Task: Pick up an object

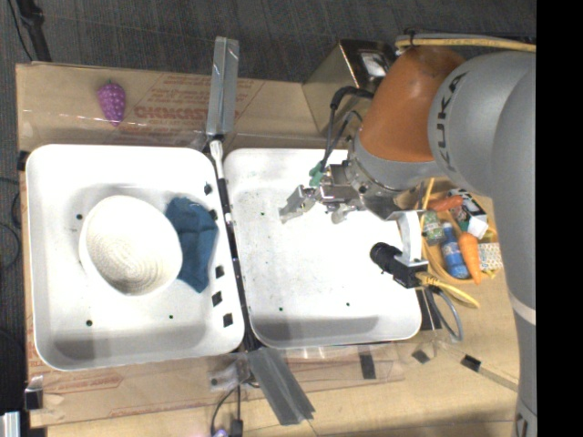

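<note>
Grey-metal and two-fingered, the pincer [305,200] hangs over the upper part of the shallow white plastic bin on the right [310,280], pointing towards the divider between the two bins; from this slant I cannot tell whether it is apart or together, and nothing shows clamped in it. Under it lies only the bin's smooth floor, flecked with dark specks. Above it rises the arm's glossy orange band [410,107]. The likely things to pick up sit well apart from it, in the white bin on the left [55,180]: a round, pale dome of coiled woven straw [132,244], stiff-looking and ribbed, and just beside it, touching its right edge, a crumpled soft blue cloth [196,239]. A small knobbly purple object [111,101] rests outside the bins on the brown cardboard sheet [182,107]. As I judge it, the task is at its start: nothing is lifted, and the reach, the closing and the lift are all left to do.
</note>
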Robot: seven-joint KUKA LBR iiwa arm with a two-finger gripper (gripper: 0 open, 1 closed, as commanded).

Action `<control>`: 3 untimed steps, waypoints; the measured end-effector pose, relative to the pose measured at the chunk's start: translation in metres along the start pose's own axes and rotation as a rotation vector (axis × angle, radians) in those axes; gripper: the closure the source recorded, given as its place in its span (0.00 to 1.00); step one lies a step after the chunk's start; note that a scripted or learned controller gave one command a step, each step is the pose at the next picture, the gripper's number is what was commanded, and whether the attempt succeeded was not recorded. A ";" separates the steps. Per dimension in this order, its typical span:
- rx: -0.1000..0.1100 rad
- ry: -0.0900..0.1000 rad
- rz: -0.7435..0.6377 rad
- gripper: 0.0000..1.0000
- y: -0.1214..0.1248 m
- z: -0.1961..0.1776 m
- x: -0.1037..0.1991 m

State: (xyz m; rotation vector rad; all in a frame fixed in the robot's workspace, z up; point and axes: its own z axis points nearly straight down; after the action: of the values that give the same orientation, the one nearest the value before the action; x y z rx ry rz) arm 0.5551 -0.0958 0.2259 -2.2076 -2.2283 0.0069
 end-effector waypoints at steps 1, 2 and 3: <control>-0.005 -0.001 0.435 0.00 0.003 -0.080 -0.019; -0.004 -0.001 0.349 0.00 0.020 -0.117 -0.084; -0.002 0.000 0.488 0.00 0.102 -0.103 -0.101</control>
State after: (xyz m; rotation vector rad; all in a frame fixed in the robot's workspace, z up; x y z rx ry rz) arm 0.6586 -0.1959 0.3280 -2.6828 -1.6303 0.0063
